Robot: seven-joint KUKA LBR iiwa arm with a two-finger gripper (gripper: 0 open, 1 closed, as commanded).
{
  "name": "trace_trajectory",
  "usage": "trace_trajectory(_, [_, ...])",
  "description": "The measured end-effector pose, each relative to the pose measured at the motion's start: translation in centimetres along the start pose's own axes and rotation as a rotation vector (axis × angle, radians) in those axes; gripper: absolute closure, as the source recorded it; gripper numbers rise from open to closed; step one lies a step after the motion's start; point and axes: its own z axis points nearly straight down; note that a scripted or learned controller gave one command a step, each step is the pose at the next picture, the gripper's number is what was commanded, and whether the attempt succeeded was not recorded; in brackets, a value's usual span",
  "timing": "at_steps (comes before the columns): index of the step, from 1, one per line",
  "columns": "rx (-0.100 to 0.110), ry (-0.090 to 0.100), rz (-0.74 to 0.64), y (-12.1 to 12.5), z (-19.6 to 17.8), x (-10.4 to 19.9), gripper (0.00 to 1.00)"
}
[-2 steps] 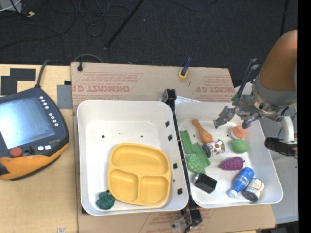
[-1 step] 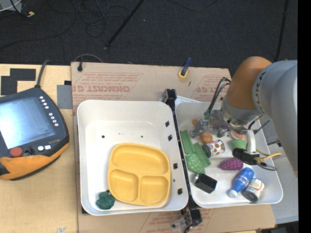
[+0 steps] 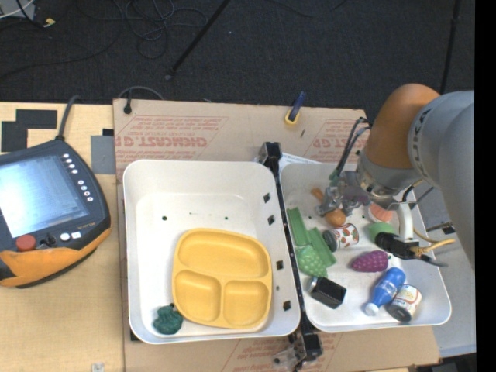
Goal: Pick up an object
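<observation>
My gripper (image 3: pixel 335 202) is low in the right bin (image 3: pixel 434 308), near its back middle. Right under it lies a small orange-brown ball (image 3: pixel 335 218), and I cannot see whether the two touch. A small orange piece (image 3: pixel 318 194) sits just left of the gripper. A red-and-white little can (image 3: pixel 347 235) lies in front of the ball. Further forward are a purple grape bunch (image 3: pixel 370 262), a blue bottle (image 3: pixel 385 288), a tin (image 3: pixel 404 302) and a black block (image 3: pixel 328 291).
A long green strip (image 3: pixel 297 225) and a green textured piece (image 3: pixel 315 259) lie along the right bin's left wall. A green item (image 3: pixel 380 229) and a pink one (image 3: pixel 379 212) sit under the wrist. The left bin (image 3: pixel 147 200) holds a yellow divided plate (image 3: pixel 221 276) and a dark green lump (image 3: pixel 167 320).
</observation>
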Motion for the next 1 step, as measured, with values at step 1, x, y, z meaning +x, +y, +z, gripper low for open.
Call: trace_trajectory(1, [-0.013,0.003,-0.008,-4.75,-15.07,9.21,1.00])
